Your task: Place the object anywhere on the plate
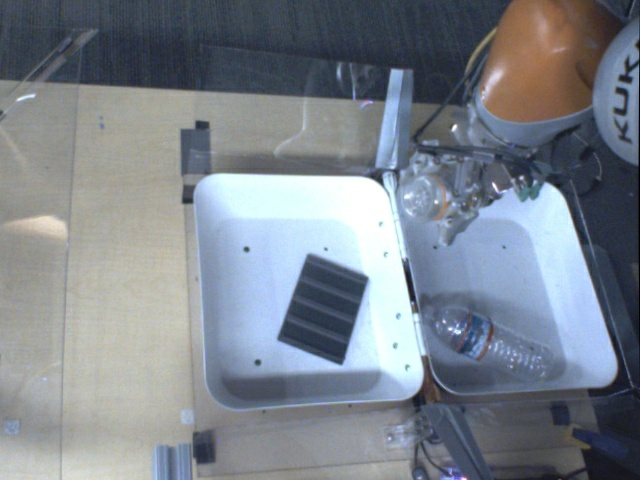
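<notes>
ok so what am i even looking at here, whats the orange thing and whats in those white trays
One camera looks down at a slant on a wooden bench. The orange and grey shape at the top right is a robot arm reaching in from the right; the metal part below it is its gripper, hanging over the far end of the right bin. Something clear and shiny sits right at the gripper, but the picture is too blurred to tell whether it is held. A clear plastic bottle lies on its side near the front of that bin. The left bin holds a flat dark ribbed rectangle, probably the plate.
</notes>
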